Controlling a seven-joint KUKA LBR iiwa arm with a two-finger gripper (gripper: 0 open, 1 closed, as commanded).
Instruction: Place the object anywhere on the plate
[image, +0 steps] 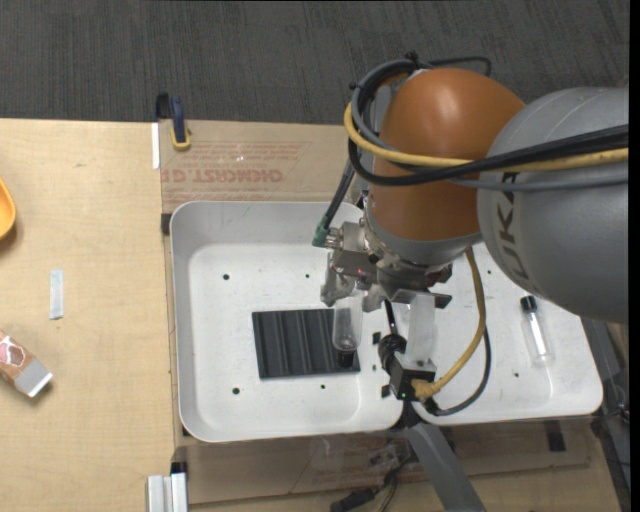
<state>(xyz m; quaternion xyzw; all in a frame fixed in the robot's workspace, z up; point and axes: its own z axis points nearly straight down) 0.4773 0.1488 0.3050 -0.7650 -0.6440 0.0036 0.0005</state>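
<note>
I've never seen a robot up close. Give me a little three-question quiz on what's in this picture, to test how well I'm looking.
1. True or false: the black ribbed plate lies in the left bin.
2. Pick one. The clear tube just below the gripper is seen:
A. at the plate's right edge
B. outside both bins
C. in the left bin's far left corner
3. Fill the gap: a second clear tube lies flat in the ___ bin.

Key: 1 true; 2 A; 3 right.
</note>
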